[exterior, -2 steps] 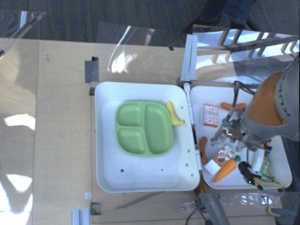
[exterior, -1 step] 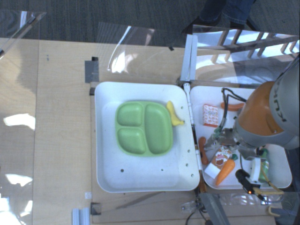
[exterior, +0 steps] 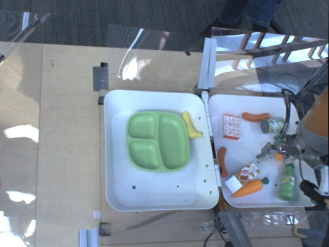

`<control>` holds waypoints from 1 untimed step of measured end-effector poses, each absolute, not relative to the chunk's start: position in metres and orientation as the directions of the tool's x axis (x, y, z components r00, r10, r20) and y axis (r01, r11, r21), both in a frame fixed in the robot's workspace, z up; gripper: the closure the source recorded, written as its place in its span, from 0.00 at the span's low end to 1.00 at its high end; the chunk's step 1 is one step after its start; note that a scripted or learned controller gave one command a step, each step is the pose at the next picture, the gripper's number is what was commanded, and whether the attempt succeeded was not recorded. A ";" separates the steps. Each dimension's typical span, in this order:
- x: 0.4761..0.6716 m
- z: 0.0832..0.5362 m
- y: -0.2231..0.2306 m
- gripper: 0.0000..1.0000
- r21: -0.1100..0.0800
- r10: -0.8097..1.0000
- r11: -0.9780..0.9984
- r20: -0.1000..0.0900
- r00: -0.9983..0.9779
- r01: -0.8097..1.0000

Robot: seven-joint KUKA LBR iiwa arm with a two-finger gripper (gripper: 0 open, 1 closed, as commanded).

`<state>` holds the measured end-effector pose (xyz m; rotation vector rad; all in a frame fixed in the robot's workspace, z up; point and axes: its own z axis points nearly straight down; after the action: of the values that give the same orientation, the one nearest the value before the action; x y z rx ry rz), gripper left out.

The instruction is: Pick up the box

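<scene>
Two shallow white bins are sitting side by side on a pale wooden bench, seen from above at a slant. The left bin is holding a green divided plate with a small yellow banana lying at the plate's upper right edge. The right bin is holding a scatter of small toy foods. The grey arm is reaching in from the right, and its gripper is hanging low over the middle of the right bin; whether its fingers are open or closed cannot be told from here, and nothing is seen between them. Going down in size, a green bottle is lying near the right wall, an orange carrot is lying near the front, and two sausages are resting apart, one at the back and one by the left wall. A green can is lying beside the back sausage. The box, red and white, is lying flat at the back left of the right bin, well apart from the gripper. A second small packet is lying just beside the carrot, nearer the gripper, so the arm is at risk of closing on the wrong item. The box is also lying flat, so the fingers may slide off its edges.
</scene>
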<state>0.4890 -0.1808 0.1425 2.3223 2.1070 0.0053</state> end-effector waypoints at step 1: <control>0.492 0.089 -0.112 0.00 0.016 0.996 -0.086 -0.001 0.086 0.996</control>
<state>0.4921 -0.1121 0.0894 2.3062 2.1151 0.0165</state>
